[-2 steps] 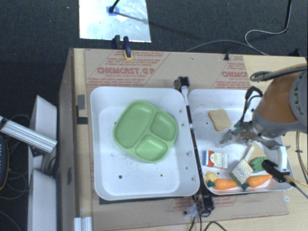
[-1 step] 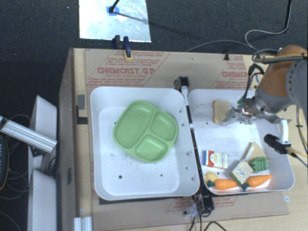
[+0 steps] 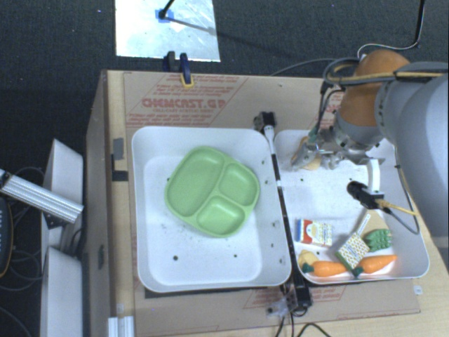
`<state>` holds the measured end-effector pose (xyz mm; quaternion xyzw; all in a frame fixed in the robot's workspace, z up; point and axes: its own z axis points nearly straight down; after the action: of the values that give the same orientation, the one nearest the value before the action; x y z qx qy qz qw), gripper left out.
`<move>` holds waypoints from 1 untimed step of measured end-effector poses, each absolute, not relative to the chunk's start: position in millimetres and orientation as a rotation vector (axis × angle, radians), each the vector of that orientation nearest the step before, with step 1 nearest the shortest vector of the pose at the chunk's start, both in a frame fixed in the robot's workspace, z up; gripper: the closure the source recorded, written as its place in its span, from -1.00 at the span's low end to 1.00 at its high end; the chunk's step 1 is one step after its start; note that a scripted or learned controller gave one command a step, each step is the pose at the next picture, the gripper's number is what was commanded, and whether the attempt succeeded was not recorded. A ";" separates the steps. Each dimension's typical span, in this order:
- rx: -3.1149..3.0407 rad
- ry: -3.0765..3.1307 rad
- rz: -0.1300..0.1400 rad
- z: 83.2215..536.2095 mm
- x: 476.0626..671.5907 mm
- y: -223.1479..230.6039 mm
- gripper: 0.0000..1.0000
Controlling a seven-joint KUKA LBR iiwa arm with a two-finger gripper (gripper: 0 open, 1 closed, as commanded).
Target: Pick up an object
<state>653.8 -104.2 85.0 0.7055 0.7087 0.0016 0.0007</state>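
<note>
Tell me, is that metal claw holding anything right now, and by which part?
It cannot be told. The gripper sits low at the right bin's far corner with something yellowish by it, but the grasp is unclear.

red print "chemcast gp" on the brown protective sheet point(image 3: 184, 104) behind the bins; smaller lines of print there unreadable.

One fixed camera above the bench point(image 3: 210, 93), looking down at a slant, far enough back to take in both white bins (left bin point(image 3: 151, 209), right bin point(image 3: 414, 255)), arm point(image 3: 414, 100) reaching in from the right
</note>
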 end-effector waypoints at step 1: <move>2.214 2.226 0.003 85.3 669.4 -110.5 -1.00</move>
<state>669.4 -110.5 85.3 0.7051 0.7091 0.0011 0.0010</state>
